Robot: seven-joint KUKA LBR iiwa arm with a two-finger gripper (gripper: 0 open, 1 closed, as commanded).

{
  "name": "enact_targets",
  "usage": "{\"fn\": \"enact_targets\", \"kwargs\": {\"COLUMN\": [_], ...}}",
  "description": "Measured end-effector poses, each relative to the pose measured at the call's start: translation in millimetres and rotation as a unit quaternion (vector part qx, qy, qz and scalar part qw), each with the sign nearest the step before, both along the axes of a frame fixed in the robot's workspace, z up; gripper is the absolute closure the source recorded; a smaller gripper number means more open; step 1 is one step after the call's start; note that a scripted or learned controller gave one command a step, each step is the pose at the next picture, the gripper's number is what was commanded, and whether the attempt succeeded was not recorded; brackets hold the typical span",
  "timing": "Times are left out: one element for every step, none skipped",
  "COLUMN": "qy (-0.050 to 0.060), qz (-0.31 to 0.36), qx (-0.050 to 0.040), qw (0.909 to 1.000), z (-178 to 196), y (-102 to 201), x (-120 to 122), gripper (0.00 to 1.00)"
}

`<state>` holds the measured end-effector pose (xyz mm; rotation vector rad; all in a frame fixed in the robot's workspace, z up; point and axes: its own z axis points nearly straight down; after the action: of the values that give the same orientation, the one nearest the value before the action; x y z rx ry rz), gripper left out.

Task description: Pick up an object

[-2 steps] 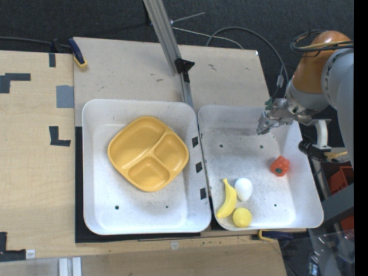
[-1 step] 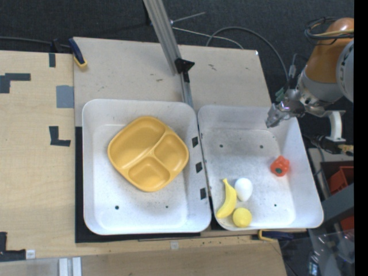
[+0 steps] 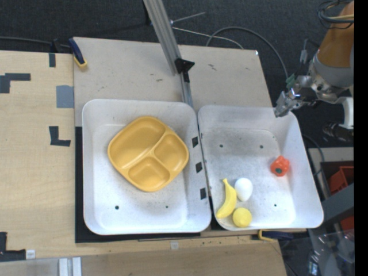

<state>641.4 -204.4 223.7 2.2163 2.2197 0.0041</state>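
Observation:
In the right bin [image 3: 261,125] lie a small orange-red fruit [image 3: 280,166] near the right wall, a white egg-shaped object [image 3: 244,188], a yellow banana [image 3: 228,199] and a yellow lemon [image 3: 242,217] near the front. My gripper [image 3: 283,104] hangs over the bin's back right corner, well apart from all of them, with nothing seen between its fingers. The arm [image 3: 333,50] comes in from the upper right.
The left bin [image 3: 98,171] holds a yellow divided plate [image 3: 148,153]. A slanted metal pole [image 3: 167,33] stands behind the bins, ending near their shared back edge. Cables lie on the board behind the right bin.

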Motion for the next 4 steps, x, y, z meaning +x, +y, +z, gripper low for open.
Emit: {"fn": "enact_targets", "kwargs": {"qy": [0.002, 0.003, 0.003, 0.003], "qz": [0.003, 0.003, 0.002, 0.003], "qx": [0.0014, 0.0017, 0.0015, 0.0017], "qw": [1.0000, 1.0000, 1.0000, 1.0000], "z": [8.9, 2.5, 8.8, 15.7], "y": [49.8, 110.5, 157.5, 207.6], "x": [9.0, 19.0, 17.1, 14.9], "gripper": [1.00, 1.00, 1.00, 1.00]}}
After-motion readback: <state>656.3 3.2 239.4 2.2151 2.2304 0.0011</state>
